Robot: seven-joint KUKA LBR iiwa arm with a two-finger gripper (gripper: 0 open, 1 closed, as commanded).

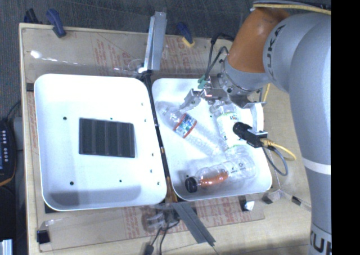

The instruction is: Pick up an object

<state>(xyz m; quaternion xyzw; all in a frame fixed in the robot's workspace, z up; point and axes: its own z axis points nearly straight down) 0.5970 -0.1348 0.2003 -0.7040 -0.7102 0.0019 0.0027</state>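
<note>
Several clear plastic bottles lie in the right bin (259, 183). One bottle with a red and blue label (181, 122) lies in the upper left part of this bin, tilted. A second clear bottle with a black cap and orange-brown content (209, 179) lies along the front wall. A third bottle with a white label (228, 127) lies under the wrist of the arm, partly hidden. The gripper (207, 94) hangs over the back part of the right bin, just above and to the right of the red-labelled bottle and near the white-labelled one. I cannot tell how it stands or if it holds something. The labels are too small to read. On the grey arm (304, 74) the letters "KU" can be read. The left bin (50, 96) has a dark rectangular panel (107, 137) on its floor.
</note>
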